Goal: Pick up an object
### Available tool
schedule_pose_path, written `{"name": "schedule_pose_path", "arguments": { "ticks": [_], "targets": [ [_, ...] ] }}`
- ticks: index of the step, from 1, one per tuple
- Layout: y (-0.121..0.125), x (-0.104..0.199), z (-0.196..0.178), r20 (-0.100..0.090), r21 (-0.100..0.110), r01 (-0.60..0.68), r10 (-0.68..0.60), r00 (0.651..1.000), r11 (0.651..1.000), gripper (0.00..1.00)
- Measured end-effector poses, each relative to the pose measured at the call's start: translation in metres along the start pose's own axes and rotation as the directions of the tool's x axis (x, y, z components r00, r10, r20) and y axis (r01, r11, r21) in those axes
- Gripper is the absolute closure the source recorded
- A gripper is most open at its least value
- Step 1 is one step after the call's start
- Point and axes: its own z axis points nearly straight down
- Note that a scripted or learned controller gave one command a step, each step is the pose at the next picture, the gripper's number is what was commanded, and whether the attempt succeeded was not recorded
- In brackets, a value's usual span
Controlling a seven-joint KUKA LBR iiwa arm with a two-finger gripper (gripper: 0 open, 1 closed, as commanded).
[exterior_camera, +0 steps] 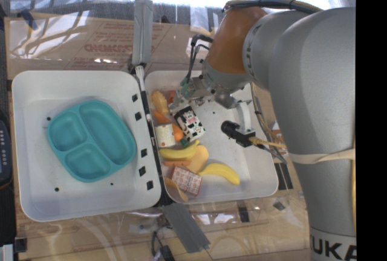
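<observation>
My gripper (186,94) reaches down into the upper left part of the right bin (257,178), above a heap of toy food. Just below it lies a small white carton with black cow spots (191,123). An orange-yellow piece (159,101) sits to the gripper's left against the bin wall. Further down are a white cup-like item (165,135), a yellow banana (178,153), a pale orange piece (198,159), a second banana (222,173) and a red-and-white packet (187,180). Nothing is seen held.
The left bin (36,193) holds a teal divided plate (91,140). A ridge with black clips (143,133) separates the two bins. The grey arm and its orange band (233,42) cover the right bin's right side.
</observation>
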Motion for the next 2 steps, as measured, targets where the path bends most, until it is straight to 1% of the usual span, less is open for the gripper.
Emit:
{"name": "schedule_pose_path", "arguments": {
  "ticks": [1, 2],
  "targets": [
    [0.046, 0.08, -0.065, -0.004, -0.003, 0.014, -0.014, 1.0, 1.0, 1.0],
    [0.04, 0.058, -0.071, -0.004, 0.002, 0.487, -0.487, 0.873, 0.873, 1.0]
  ]
}}
